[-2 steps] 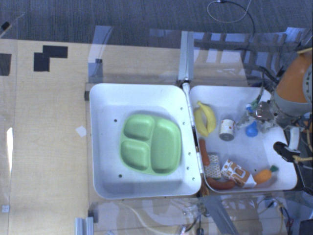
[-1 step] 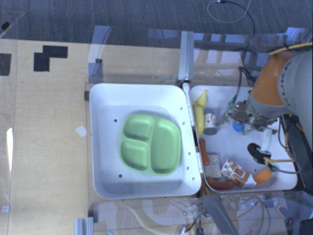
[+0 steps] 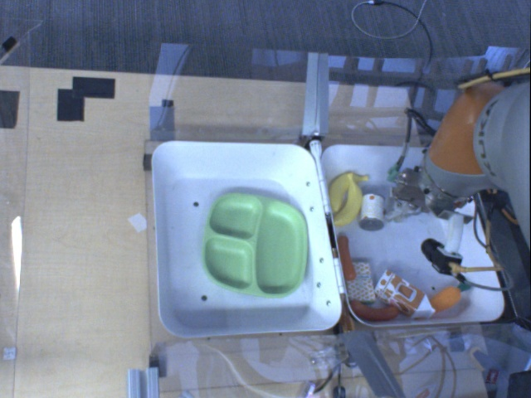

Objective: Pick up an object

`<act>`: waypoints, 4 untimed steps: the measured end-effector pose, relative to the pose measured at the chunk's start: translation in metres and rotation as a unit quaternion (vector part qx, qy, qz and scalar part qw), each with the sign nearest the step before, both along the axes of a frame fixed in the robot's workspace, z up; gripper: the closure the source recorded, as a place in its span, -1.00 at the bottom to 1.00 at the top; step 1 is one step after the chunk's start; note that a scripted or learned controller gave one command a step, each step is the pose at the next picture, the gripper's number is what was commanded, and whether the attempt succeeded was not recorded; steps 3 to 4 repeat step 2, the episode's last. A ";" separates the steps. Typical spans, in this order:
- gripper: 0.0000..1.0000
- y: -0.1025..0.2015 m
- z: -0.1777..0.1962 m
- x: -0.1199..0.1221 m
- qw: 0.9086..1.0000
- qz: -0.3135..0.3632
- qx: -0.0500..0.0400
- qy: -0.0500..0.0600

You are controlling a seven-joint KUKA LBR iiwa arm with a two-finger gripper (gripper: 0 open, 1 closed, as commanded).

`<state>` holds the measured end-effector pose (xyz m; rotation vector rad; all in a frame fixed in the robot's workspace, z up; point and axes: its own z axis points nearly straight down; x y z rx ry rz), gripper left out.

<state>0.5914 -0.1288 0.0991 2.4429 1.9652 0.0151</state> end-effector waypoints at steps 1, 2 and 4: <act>1.00 -0.023 0.122 0.013 0.997 -0.075 -0.001 0.005; 1.00 -0.041 0.111 -0.041 0.983 -0.186 0.001 0.008; 1.00 -0.041 0.111 -0.041 0.983 -0.186 0.001 0.008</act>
